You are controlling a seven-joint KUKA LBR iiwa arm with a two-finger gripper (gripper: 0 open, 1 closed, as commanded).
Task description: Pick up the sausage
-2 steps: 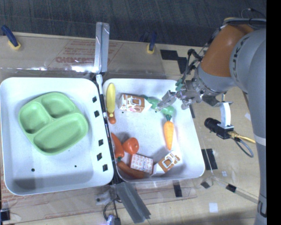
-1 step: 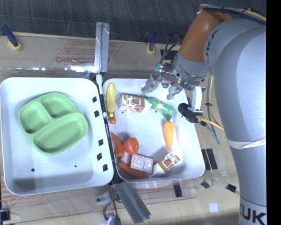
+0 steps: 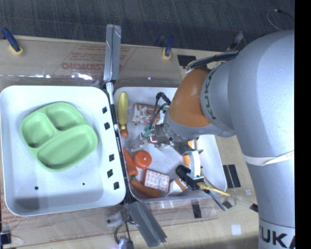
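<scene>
The sausage (image 3: 143, 190) is a brown, curved piece lying along the near wall of the right bin (image 3: 216, 154), partly under a red-and-white packet (image 3: 156, 179). My gripper (image 3: 153, 135) hangs low over the middle of that bin, roughly a hand's width beyond the sausage and apart from it. The grey arm with its orange band (image 3: 192, 105) reaches in from the right and hides the bin's far right part.
An orange round item (image 3: 142, 158) and an orange carrot-like piece (image 3: 129, 161) lie between gripper and sausage. A yellow banana-like item (image 3: 123, 108) and a printed packet (image 3: 143, 113) sit at the far left. The left bin (image 3: 10, 139) holds a green divided plate (image 3: 59, 135).
</scene>
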